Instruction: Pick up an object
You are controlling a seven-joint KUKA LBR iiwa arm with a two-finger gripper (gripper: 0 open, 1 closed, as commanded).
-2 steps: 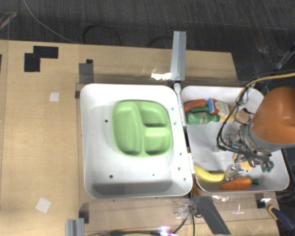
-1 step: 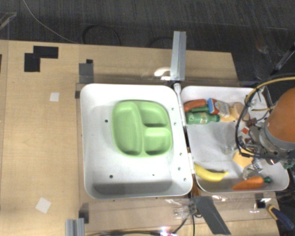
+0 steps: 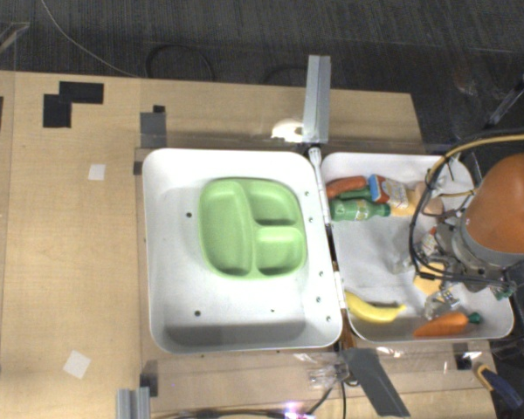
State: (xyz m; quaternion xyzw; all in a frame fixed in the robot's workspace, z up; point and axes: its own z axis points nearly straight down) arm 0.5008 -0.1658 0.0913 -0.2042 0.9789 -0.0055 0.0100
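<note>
The right bin (image 3: 367, 251) holds several toy foods. A banana (image 3: 374, 308) lies near its front edge, with an orange carrot (image 3: 441, 325) to the right of it. A green bottle (image 3: 358, 209) and a red sausage (image 3: 347, 185) lie along the back left. The arm's orange band (image 3: 506, 208) hangs over the bin's right side. Below it, my gripper (image 3: 438, 297) points down just above the carrot, beside a yellow piece (image 3: 424, 282). The wrist and its cables hide much of the gripper.
The left bin (image 3: 170, 234) carries a green divided tray (image 3: 249, 227). A metal post (image 3: 317, 99) stands behind the wall between the bins. Small packets (image 3: 406, 195) lie at the right bin's back. Black cables (image 3: 419, 234) loop beside the wrist.
</note>
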